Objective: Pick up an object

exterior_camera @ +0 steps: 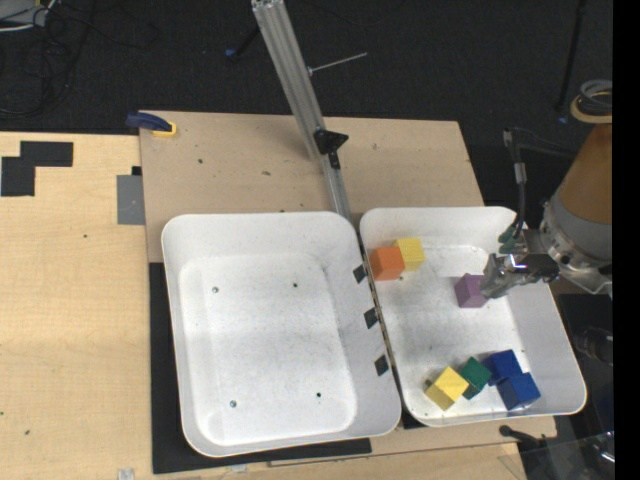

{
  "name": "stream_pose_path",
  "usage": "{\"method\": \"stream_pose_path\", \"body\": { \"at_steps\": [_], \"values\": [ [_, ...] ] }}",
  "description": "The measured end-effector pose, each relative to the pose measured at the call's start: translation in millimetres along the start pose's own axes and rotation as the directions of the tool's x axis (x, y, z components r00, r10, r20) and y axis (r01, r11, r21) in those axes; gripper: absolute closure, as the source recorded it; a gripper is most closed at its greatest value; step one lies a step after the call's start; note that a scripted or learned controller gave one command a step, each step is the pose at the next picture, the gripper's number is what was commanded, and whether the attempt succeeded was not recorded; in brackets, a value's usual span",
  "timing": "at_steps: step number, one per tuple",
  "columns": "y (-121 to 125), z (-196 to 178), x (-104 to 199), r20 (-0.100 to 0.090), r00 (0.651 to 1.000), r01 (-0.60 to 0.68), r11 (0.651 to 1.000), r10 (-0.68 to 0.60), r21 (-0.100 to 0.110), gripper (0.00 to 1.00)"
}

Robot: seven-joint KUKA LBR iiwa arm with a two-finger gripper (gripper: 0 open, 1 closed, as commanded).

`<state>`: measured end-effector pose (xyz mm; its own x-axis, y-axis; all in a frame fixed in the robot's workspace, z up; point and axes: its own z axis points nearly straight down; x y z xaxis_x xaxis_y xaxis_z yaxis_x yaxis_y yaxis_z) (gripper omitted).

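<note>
1. The jaws sit at the right of the frame, over the right bin; I cannot tell whether they pinch anything.
2. A purple block lies touching or just beside them.
3. The left bin sits on a tan tabletop.
4. Dark floor fills the top.

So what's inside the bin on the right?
The right bin holds blocks: orange and yellow together, purple at the claw, then yellow, green and blue clustered. Anything under them is hidden.
</note>
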<state>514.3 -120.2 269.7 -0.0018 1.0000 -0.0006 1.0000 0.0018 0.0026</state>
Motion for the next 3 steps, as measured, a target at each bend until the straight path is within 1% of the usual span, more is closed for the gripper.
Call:
{"method": "stream_pose_path", "body": {
  "at_steps": [1,2,3],
  "values": [
    [8.7,7.9,40.1,-0.002,1.0,0.001,1.0,-0.001,0.007,1.0],
    [28.5,20.0,93.9,-0.003,1.0,0.003,1.0,-0.003,0.006,1.0],
    [44.6,20.0,139.9,-0.002,1.0,0.002,1.0,-0.002,0.005,1.0]
  ]
}}
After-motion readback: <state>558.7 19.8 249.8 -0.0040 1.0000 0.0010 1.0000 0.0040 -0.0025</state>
